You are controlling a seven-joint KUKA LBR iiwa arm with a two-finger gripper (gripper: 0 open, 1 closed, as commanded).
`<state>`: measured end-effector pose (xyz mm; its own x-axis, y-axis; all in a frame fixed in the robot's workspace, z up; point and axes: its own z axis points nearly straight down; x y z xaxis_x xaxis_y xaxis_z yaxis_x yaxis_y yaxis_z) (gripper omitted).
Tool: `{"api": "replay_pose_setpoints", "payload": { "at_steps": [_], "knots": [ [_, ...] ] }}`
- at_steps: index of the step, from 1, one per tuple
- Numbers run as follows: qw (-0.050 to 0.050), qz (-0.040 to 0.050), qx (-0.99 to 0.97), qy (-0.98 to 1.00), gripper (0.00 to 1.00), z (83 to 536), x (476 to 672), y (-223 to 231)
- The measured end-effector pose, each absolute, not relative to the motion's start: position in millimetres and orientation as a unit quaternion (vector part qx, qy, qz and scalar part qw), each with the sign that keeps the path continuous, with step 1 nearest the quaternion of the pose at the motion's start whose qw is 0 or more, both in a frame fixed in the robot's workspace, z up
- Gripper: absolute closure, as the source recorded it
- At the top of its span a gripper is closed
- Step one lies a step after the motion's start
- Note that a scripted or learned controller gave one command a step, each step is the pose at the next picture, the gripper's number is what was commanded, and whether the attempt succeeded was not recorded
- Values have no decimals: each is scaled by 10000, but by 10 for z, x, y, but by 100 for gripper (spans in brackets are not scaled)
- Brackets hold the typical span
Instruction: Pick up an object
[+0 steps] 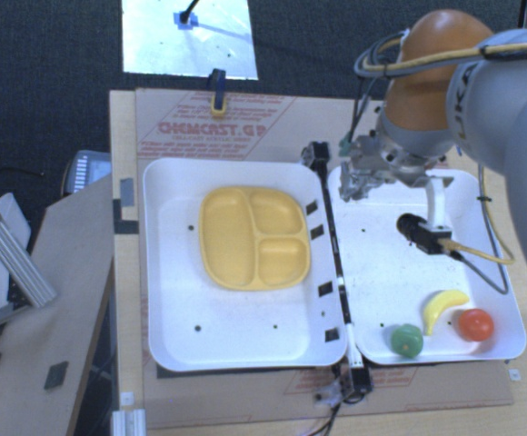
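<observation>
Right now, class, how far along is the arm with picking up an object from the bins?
Done: nothing looks picked up; the banana, tomato and green fruit lie in the right bin, and the yellow divided plate in the left bin. In hand: the gripper sits over the right bin's far corner, nothing visibly in it. Left: reach an object, grasp it, lift it.

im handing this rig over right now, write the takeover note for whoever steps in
Gripper: near the top left corner of the right bin, nothing seen between its fingers; open or shut can't be told.
Things: banana, red fruit and green fruit clustered at the right bin's near edge. Yellow divided tray in the left bin.
Done: nothing picked up; all objects lie in the bins.
Left: move the gripper over one object, probably in the fruit cluster, grasp it and lift.
</observation>
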<state>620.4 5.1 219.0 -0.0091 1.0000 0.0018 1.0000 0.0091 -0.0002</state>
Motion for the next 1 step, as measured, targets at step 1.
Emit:
{"api": "replay_pose_setpoints", "payload": {
  "at_steps": [1],
  "knots": [
    [6, -9, -7039, -7103, 100, 2164, 6162, 520]
  ]
}}
